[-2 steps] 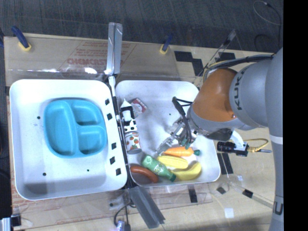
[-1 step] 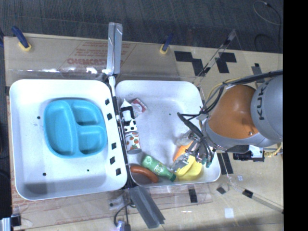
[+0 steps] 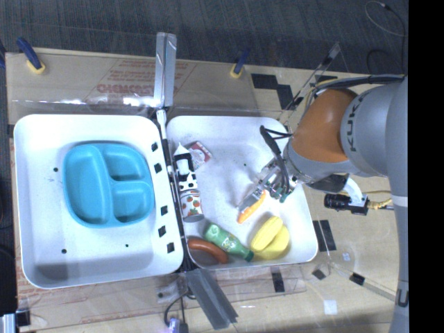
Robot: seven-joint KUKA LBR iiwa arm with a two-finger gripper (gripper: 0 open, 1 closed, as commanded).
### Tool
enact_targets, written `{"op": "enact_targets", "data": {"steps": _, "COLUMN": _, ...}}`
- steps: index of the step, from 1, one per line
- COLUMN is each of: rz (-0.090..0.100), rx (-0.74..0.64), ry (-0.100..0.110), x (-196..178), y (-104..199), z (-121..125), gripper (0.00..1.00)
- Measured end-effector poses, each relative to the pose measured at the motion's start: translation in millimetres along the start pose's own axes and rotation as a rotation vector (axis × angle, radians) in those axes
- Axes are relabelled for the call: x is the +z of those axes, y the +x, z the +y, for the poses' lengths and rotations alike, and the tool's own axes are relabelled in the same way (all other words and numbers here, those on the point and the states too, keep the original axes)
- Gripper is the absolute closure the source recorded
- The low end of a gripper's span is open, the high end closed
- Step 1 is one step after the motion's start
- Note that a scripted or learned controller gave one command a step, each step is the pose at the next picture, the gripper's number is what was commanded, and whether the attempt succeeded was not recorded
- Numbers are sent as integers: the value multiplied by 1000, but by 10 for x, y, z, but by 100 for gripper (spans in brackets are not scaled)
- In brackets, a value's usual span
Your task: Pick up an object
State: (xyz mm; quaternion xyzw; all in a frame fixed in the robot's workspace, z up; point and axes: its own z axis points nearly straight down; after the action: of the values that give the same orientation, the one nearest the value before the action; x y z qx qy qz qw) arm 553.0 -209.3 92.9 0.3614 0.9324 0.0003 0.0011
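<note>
My gripper [image 3: 266,188] hangs low over the right bin [image 3: 229,132], near its right wall, below the arm's orange band. A small orange carrot [image 3: 250,209] lies slanted just below and left of the gripper, and its upper end meets the gripper's tip. A yellow fruit [image 3: 270,236] sits below the carrot at the bin's front. A green bottle [image 3: 226,240] and a red sausage [image 3: 207,249] lie along the front wall. Against the left wall stand a spotted can [image 3: 188,194] and a red and white packet [image 3: 200,151].
The left bin [image 3: 35,186] holds a blue divided tray [image 3: 109,182]. A metal divider [image 3: 165,68] runs between the bins. The grey arm [image 3: 374,137] covers the bench to the right of the right bin. White floor shows in the middle of the right bin.
</note>
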Motion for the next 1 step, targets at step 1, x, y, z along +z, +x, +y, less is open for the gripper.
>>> {"op": "enact_targets", "data": {"steps": 1, "rz": -2, "rx": -6, "ry": -1, "x": -108, "y": -4, "z": 16, "gripper": 100}}
